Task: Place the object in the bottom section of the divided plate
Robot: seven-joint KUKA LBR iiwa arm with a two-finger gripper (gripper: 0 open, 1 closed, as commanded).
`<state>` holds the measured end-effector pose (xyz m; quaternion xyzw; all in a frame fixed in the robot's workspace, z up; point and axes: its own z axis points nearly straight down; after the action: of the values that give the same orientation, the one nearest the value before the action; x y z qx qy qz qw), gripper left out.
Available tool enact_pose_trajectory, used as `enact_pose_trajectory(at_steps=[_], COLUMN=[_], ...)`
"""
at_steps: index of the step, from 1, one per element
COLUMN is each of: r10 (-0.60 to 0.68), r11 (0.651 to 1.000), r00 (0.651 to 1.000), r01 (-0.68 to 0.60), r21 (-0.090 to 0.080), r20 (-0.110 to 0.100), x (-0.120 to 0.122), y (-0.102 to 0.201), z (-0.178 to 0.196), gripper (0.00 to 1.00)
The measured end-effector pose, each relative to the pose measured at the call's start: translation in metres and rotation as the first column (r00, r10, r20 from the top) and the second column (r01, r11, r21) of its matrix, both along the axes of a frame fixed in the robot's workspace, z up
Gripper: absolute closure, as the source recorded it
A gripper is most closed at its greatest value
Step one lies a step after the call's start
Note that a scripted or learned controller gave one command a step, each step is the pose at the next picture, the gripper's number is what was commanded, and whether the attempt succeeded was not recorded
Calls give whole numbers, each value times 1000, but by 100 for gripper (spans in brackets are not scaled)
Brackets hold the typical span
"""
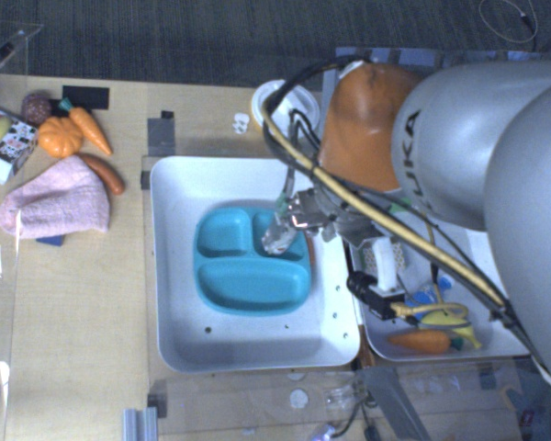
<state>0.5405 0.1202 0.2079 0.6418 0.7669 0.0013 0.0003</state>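
1. Across the bench (83, 320), a pale wood top fills most of the view, with dark grey carpet (165, 16) along its 12 o'clock edge.
2. Two white bins sit side by side: the left bin (179, 338) holds a blue divided plate (248, 283), and the right bin (422, 352) lies just at its 3 o'clock, largely covered by the arm (477, 145).
3. The plate has two small sections on its 12 o'clock side and one wide section at 6 o'clock; the wide section shows bare blue.
4. The gripper (277, 237) hangs over the small section at the plate's 1 o'clock corner, its tip low near the plate surface.
5. Whether the fingers are open or closed cannot be told; the tip is a blurred grey shape, and no object can be made out between them.
6. The task's object cannot be singled out with certainty.
7. An orange carrot-like toy (422, 341) and some yellow and blue pieces (436, 310) lie in the right bin, at 5 o'clock from the gripper.
8. At 10 o'clock on the bench, well apart from the bins, lie a pink cloth (55, 200), a small pumpkin (59, 136), a carrot (94, 129), a sausage (106, 173) and a dark round thing (37, 108).
9. A white roll (271, 99) sits at 12 o'clock of the left bin.
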Motion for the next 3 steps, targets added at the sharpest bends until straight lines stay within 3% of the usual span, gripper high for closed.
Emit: enact_pose_trajectory(at_steps=[3], r10=[0], r11=[1000], r00=[1000], r01=[0], r21=[0], r20=[0], x=[0], y=[0], z=[0], gripper=[0])
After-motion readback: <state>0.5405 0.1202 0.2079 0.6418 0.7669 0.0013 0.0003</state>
